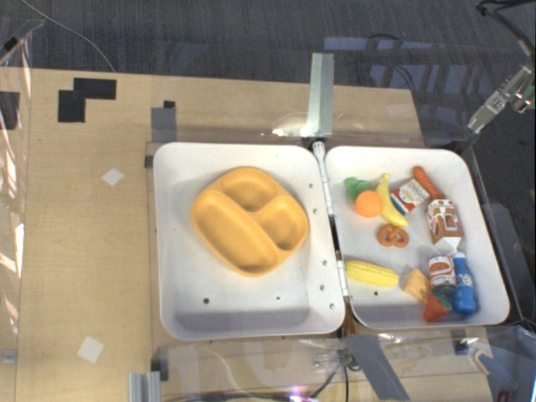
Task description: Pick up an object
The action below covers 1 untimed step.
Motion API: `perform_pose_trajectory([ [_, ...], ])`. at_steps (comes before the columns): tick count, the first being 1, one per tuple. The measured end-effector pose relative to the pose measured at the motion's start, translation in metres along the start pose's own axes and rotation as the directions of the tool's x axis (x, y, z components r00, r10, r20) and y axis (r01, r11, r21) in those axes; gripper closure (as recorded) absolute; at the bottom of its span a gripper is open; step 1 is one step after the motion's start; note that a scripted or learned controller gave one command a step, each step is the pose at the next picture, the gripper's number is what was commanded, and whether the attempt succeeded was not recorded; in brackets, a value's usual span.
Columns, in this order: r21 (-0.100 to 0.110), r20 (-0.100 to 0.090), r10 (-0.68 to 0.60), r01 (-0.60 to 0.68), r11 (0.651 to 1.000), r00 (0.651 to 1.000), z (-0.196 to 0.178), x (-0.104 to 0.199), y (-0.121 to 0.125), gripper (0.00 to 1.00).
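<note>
The right bin (373, 306) holds several toy foods. An orange ball (367, 203) lies beside a banana (393, 208) and a green piece (355, 187). A pretzel (392, 236) sits mid-bin, with a corn cob (371, 273) nearer the front. Along the right side lie a red sausage (426, 182), a red-and-white carton (411, 196), a brown-and-white carton (442, 221), a small can (441, 269) and a blue bottle (464, 290). A tan wedge (414, 284) and a red piece (435, 307) rest at the front.
The left bin (194, 301) carries a yellow divided plate (249, 219). A metal post (322, 95) stands behind the seam between the bins. A silver bracket (500, 100) and cables hang at the upper right. Black tape marks (84, 97) lie on the bench at far left.
</note>
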<state>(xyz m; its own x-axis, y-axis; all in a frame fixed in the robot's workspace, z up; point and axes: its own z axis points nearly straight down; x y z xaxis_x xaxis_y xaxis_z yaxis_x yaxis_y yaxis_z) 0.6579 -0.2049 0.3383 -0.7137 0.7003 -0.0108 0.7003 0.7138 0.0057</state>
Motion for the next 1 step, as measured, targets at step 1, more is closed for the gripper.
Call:
perform_pose_trajectory([
  [1,0.001,0.0,0.183,-0.183,0.983,0.983,-0.0288,-0.0042,0.004,1.0],
])
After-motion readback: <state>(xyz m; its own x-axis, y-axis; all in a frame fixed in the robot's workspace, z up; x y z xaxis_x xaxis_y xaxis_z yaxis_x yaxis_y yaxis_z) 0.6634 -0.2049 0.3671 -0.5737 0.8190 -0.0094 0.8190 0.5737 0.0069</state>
